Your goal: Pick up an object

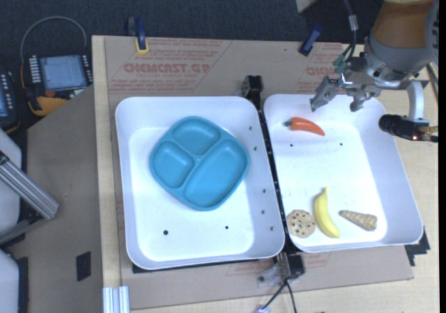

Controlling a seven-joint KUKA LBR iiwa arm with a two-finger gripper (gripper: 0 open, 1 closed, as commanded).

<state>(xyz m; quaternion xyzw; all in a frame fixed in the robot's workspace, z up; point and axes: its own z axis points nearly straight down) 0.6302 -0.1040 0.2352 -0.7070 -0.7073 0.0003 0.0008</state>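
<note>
Near the right bin's (pixel 390 165) far wall, carrot (pixel 306 125) lies long axis left-right, green stem end pointing left, open fingers (pixel 320 100) of the gripper (pixel 341 97) just above, gripping nothing.

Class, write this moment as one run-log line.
gripper: open, holding nothing, above right bin | nearest: carrot | banana, cookie: untouched

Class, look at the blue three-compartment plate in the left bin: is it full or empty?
Empty. The blue three-compartment plastic plate shows bare blue in all three sections; the toy foods, such as the yellow banana, lie in the right white bin.
</note>
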